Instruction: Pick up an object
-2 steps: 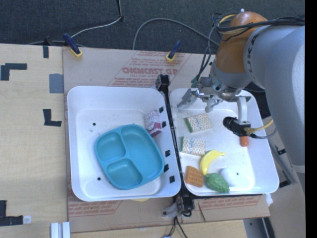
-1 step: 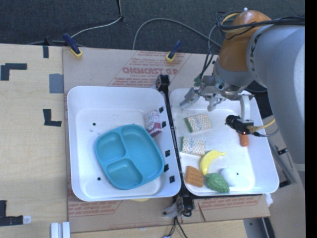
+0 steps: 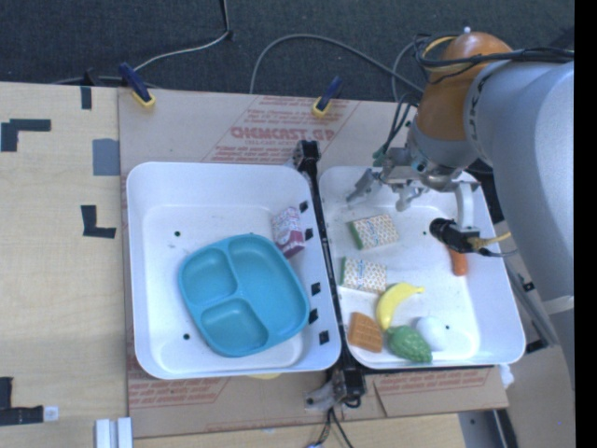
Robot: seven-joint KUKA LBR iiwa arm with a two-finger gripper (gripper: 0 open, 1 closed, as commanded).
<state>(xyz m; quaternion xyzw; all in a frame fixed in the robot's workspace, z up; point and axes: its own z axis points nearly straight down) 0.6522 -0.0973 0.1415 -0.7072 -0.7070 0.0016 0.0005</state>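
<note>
Grey arm (image 3: 522, 157) is parked over right bin (image 3: 494, 334) | gripper (image 3: 384, 190) spread open, nothing held | patterned packet (image 3: 374, 231) sits just below it, kinda easiest grab | fingers should be straddled around its short sides before closing

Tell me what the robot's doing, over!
Gripper hovering over right bin, fingers apart, holding nothing. Patterned block just below it. Nothing blocking.
</note>
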